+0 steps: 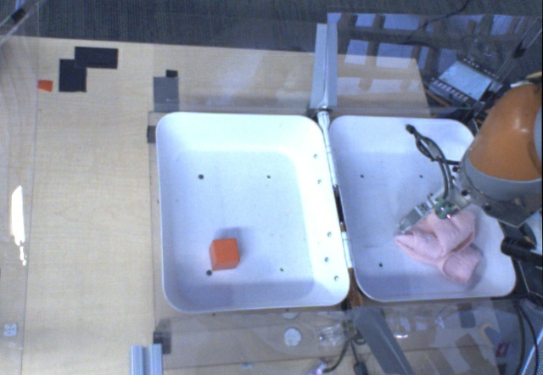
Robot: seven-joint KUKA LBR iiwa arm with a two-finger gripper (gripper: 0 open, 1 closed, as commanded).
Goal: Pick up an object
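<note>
A pink crumpled soft object (445, 244) lies in the right bin (373, 153), toward its front right corner. My gripper (433, 211) is low in that bin, right at the pink object's upper left edge, and seems to touch it. The grey arm with its orange band (507, 144) comes in from the right and hides the bin's right wall. A small orange cube (225, 254) rests on the floor of the left bin (237, 153), near its front left, far from the gripper.
A grey metal divider post (322, 68) stands behind the seam between the two bins. Black and orange markers (83, 68) sit on the wooden bench at far left. Cables and equipment (462, 76) crowd the back right.
</note>
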